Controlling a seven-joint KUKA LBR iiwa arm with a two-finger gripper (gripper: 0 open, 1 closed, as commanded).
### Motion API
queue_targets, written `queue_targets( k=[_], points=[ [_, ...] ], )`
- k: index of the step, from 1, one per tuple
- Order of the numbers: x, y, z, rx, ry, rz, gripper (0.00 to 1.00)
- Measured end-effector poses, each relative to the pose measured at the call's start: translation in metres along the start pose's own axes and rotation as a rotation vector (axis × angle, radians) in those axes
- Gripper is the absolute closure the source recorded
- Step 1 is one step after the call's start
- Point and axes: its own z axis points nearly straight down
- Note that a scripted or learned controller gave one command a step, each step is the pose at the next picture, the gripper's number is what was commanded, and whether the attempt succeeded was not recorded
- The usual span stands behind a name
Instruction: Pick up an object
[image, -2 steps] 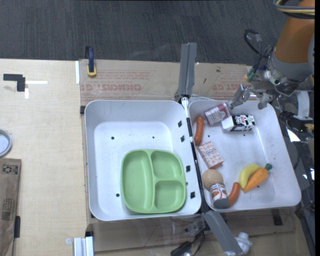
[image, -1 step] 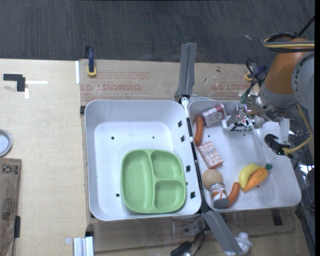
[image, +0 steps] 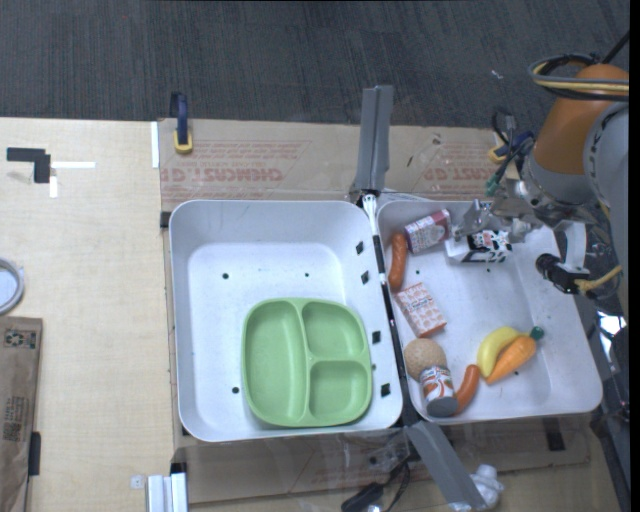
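Red lettering runs along the cardboard strip (image: 262, 160) at twelve o'clock of the left bin (image: 190, 300); it stands upside down and seems to read "CHEMCAST GP". A brown paper bag (image: 18, 385) at nine o'clock carries a small recycling-type mark. The print on the small packages in the right bin (image: 560, 385) is too small to read.

Matt green plastic tray (image: 306, 361) (smooth), glossy white bins (image: 200, 300)
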Motion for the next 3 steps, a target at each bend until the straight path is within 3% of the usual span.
queue_targets(
  k=[1, 2, 3],
  points=[
    [0.002, 0.006, -0.017, -0.019, -0.001, -0.005, 1.0],
    [0.002, 0.005, -0.016, -0.018, -0.001, -0.005, 0.0],
    [-0.024, -0.033, 0.016, 0.019, -0.006, -0.053, 0.0]
  ],
)
